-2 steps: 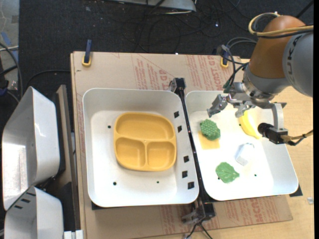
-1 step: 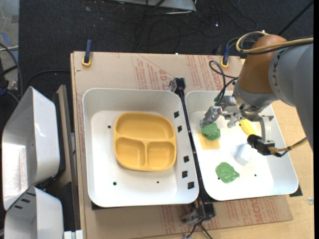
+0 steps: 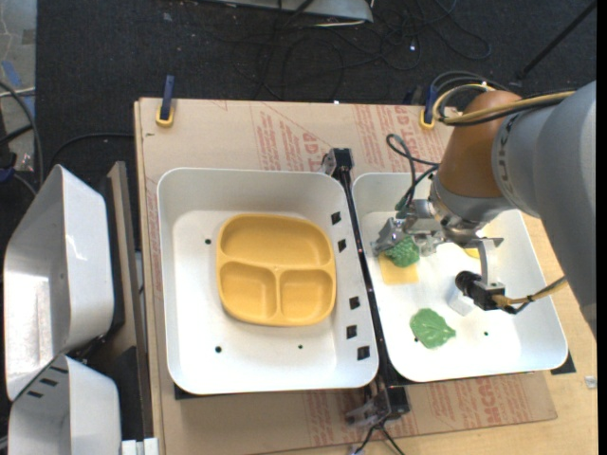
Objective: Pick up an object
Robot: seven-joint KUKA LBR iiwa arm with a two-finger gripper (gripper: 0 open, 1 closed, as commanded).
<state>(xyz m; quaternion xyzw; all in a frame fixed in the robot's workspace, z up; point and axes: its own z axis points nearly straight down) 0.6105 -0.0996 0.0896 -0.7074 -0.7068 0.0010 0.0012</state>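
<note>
**Gripper low over the green piece in the right bin**

Gripper (image 3: 406, 240) sits at the upper left of the right bin (image 3: 541, 344), directly above a small green bumpy object (image 3: 402, 251) that lies on a yellow flat piece (image 3: 399, 271). We see the green object right under the wrist hardware, but whether it is clasped or merely beneath the tool we cannot tell from this slant. A second green object (image 3: 432, 328) rests near the bin's front, well apart from the arm. The left bin (image 3: 180, 282) carries a yellow divided tray (image 3: 277, 268).

We judge the step to be the grasp itself. To do it well, we should centre on the green piece alone, avoid pinching the yellow piece under it, keep off the bin wall just beside, and lift straight up, slowly.
</note>
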